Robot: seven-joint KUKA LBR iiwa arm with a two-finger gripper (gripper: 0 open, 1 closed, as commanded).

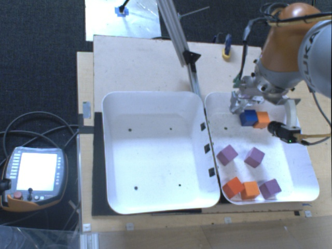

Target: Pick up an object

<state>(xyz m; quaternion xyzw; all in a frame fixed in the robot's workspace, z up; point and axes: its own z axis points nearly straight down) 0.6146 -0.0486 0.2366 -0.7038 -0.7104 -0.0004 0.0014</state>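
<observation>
The gripper (241, 104) hangs over the far edge of the right bin (306, 183), its metal fingers pointing down toward the bin floor just left of a blue cube (248, 118). Whether it is released or clenched cannot be told from this slant, and no cube shows between its tips. Above it the grey arm (316, 45) with its orange band reaches in from the right side.

The blue cube lies close to the bin's far edge, touching an orange cube (262, 120) on its right. Nearer the middle of the bin floor sit two purple cubes, one (227, 154) toward the left wall and another (254, 157) just right of it, apart from each other. Along the near edge three cubes cluster: a red-orange cube (233, 187) close to the near left corner, a lighter orange cube (250, 190) touching it, and a purple cube (270, 188) just beside that.

The left bin (116, 108) adjoins the right one along their shared wall. On the bench left of the bins, a teach pendant (32, 178) lies with its cable looped around it.
</observation>
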